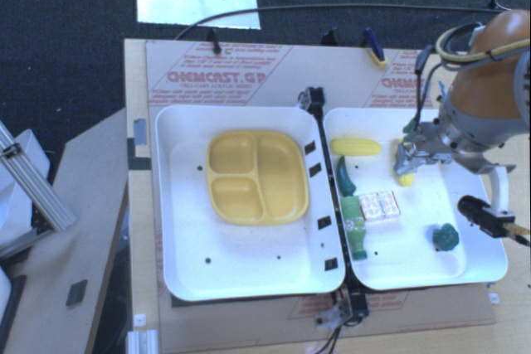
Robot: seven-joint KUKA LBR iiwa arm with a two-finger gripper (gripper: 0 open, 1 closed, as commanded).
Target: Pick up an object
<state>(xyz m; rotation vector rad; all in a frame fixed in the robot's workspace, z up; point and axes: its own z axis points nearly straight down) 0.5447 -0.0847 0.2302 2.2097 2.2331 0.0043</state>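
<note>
**Two white bins, with the arm over the one at the view's right**

We see two shallow bins set side by side on the bench (141, 244). The bin at the view's left (178, 261) holds a yellow divided plate (257, 177), lying flat near its middle. The bin at the view's right (415, 271) holds the loose things. These are a yellow banana-shaped piece (355, 147) near the far rim, a dark green piece (344, 177) just beside the shared wall, and a green bottle (355, 230) lying along that wall. A white box with red print (379, 206) sits just beside the bottle, and a teal lump (445, 237) lies near the outer corner. The grey arm (485, 124), orange above the wrist, reaches in from the view's right. Its fingers (406, 164) hang over the far half of this bin, directly above a small yellow object (406, 178), part of which shows beneath them. We cannot tell whether the fingers are released or clenched, nor whether they touch that object.
</note>
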